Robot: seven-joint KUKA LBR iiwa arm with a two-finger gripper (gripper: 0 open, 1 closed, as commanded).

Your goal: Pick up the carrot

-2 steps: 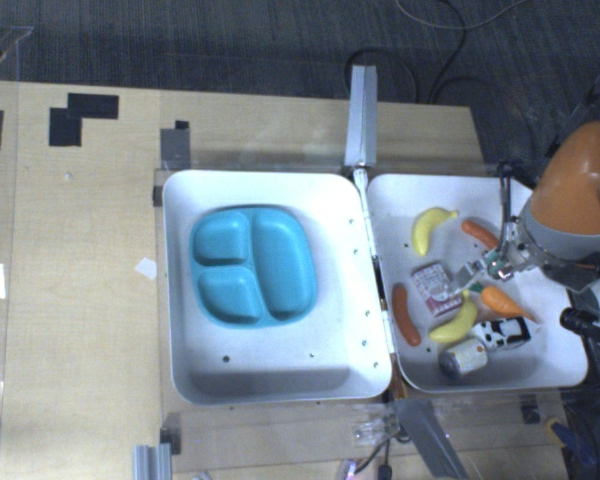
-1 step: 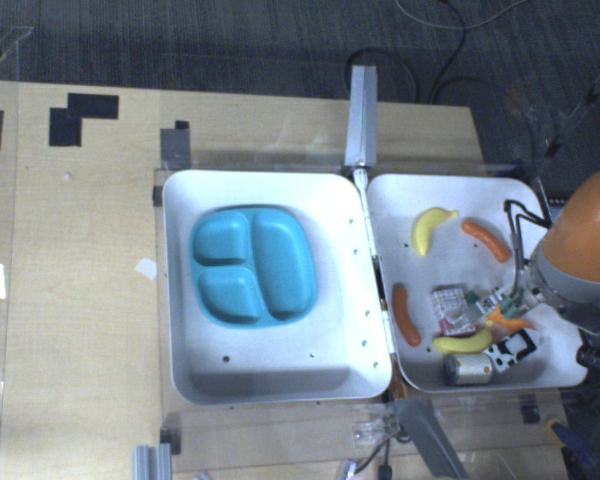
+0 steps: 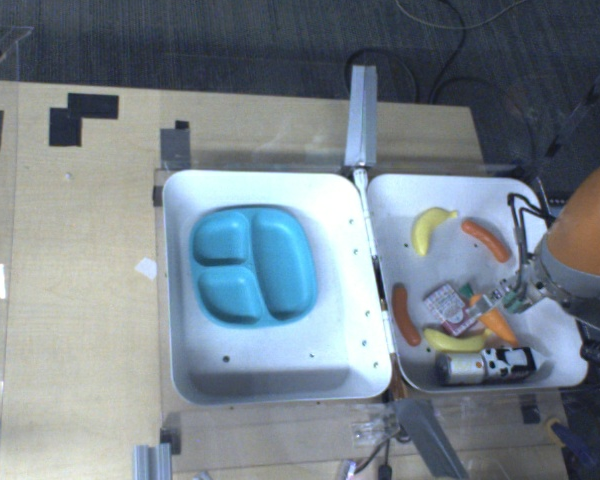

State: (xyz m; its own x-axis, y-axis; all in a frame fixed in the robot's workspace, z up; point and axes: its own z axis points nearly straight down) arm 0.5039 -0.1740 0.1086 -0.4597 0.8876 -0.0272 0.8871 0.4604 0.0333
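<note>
right bin [image 3: 400, 203]: carrot [image 3: 499, 324] lay near the front right, touching the gripper [image 3: 512, 298] above it; whether the gripper was spread or pinching could not be told. also two bananas [image 3: 431, 228], two sausages [image 3: 485, 238], a can [image 3: 485, 365]. left bin [image 3: 180, 298]: blue divided tray [image 3: 252, 265].

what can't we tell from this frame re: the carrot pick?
- Gripper state: too small and blurred in the camera view, with the wrist bulk above it.
- Carrot: an orange tip shows; the arm hides the rest, so contact is unclear.
- Packet label: too small to read.
- Can markings: blurred.
</note>
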